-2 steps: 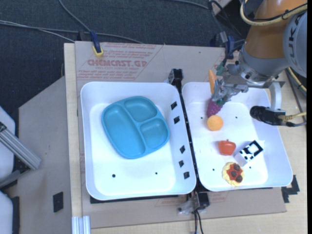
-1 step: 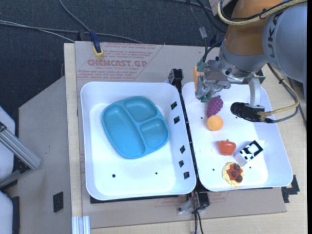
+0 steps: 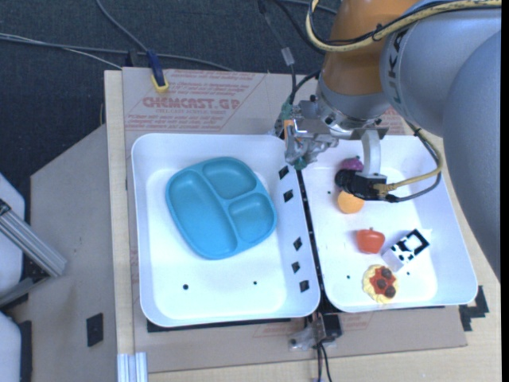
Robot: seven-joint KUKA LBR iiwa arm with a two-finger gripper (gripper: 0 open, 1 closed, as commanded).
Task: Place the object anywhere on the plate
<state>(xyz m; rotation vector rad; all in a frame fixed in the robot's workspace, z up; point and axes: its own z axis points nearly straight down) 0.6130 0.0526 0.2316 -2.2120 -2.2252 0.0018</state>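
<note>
Plate (image 3: 220,206): blue, three compartments, centre of left bin (image 3: 151,237). Gripper (image 3: 302,151) above right bin's (image 3: 445,253) far-left corner; finger state unclear.

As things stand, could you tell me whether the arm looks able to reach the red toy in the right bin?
Probably yes. The red toy lies in the open on the right bin floor, apart from its neighbours, and the gripper hangs over the bins' shared edge, with nothing between.
</note>
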